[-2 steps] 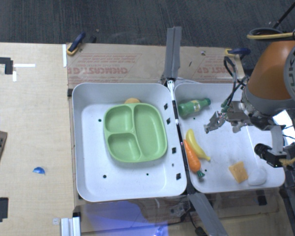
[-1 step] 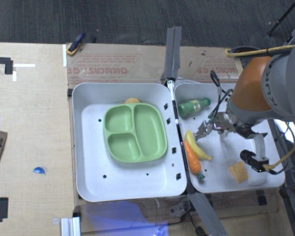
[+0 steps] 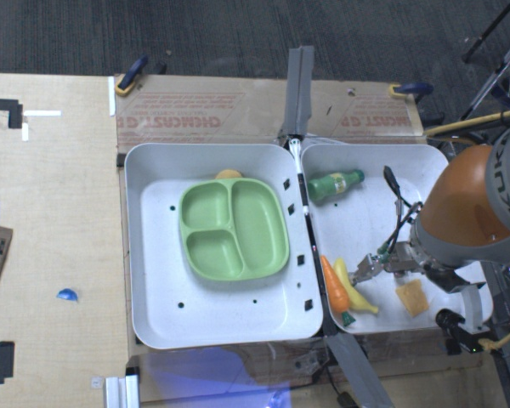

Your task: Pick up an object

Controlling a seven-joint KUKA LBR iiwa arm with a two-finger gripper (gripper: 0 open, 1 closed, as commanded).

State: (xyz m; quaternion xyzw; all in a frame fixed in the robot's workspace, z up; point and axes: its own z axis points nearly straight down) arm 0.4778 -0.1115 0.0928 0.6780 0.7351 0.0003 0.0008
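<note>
We are at the approach step: our gripper (image 3: 370, 268) hangs low in the right bin (image 3: 367, 154), at the lower right of the frame, just beside the banana (image 3: 354, 287) and the carrot (image 3: 334, 285) lying against the bin's left wall. Its fingers look slightly parted with nothing between them, though they are small and hard to read. The green bottle (image 3: 333, 184) lies well apart, higher up. Next, we judge, the fingers must straddle the banana before closing.

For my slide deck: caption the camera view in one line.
Gripper low in the right bin beside a carrot and banana; green tray in the left bin.
</note>
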